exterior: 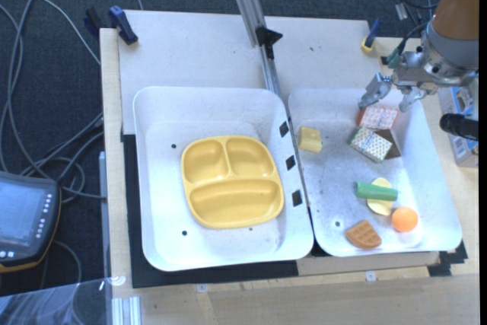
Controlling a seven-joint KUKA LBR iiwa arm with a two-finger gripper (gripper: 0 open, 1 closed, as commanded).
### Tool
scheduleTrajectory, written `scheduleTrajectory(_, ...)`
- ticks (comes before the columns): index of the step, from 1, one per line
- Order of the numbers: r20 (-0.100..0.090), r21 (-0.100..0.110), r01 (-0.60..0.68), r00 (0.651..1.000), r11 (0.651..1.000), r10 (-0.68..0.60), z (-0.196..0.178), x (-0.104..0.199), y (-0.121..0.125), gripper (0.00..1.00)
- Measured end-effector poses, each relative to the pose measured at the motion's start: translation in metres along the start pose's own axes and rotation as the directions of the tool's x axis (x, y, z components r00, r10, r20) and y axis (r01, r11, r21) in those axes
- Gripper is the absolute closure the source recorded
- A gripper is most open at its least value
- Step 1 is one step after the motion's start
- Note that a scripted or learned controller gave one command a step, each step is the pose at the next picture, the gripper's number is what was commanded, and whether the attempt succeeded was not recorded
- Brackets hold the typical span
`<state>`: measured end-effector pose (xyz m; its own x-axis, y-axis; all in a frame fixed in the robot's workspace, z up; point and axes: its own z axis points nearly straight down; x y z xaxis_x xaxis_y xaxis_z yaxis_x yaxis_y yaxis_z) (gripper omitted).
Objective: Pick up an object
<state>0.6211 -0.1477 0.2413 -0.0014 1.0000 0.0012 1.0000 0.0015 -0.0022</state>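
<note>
White plastic bins are set side by side; the right bin [426, 164] carries the loose objects, so the picking is to be done there. The grey two-finger gripper [394, 90] is held with fingers spread and nothing between them, just above the pink checked block [378, 117] at the far side, probably the target. The yellow divided plate [230, 181] lies in the left bin [152, 164].

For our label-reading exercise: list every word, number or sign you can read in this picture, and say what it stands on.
No text can be read.
The patterned boxes by the gripper show prints too blurred to read.
The pendant screen at the left edge is too small and dim to read.
</note>
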Motion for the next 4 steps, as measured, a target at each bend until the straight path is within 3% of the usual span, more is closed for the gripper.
scheduleTrajectory(1,0.0,0.0,0.0,1.0,1.0,0.0,0.0,0.0,0.0,0.0)
scheduleTrajectory(3,0.0,0.004,0.001,1.0,1.0,-0.001,0.095,0.008,0.012,0.0)
scheduleTrajectory(4,0.005,-0.011,0.001,1.0,1.0,-0.001,0.14,0.008,0.016,0.0)
